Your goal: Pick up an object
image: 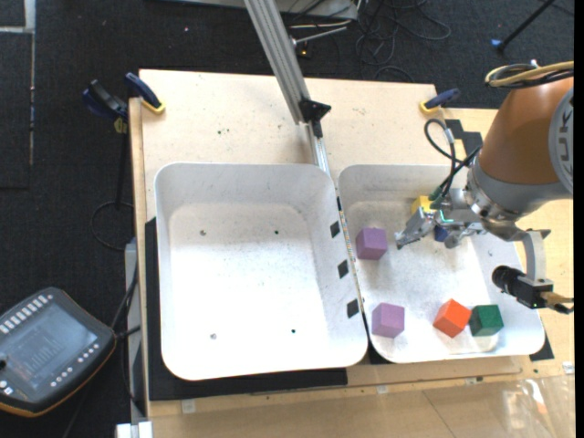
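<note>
From my remote station I first see a teach pendant lying on the dark floor beyond the left edge of the counter, probably put there so it stays in reach but out of the work area. On the counter the left bin has nothing to grasp inside it, only small dark specks on its white floor. A slanted aluminium bar comes down from the far side and ends at the seam between the two bins. All the objects are in the right bin: one purple cube close to the bin's left wall, a second purple cube near its front left corner, then an orange cube and a green cube just beside each other at the front edge. I think they are scattered so that the program has several choices. The end effector hangs low over the middle of the right bin, pointing toward the upper purple cube, near it but apart; I judge this cube as the likely target. Nothing is between the fingers, and I cannot tell how wide they stand. Blue and yellow clamps fix the counter's far corners, and cables lie on the dark carpet behind.
</note>
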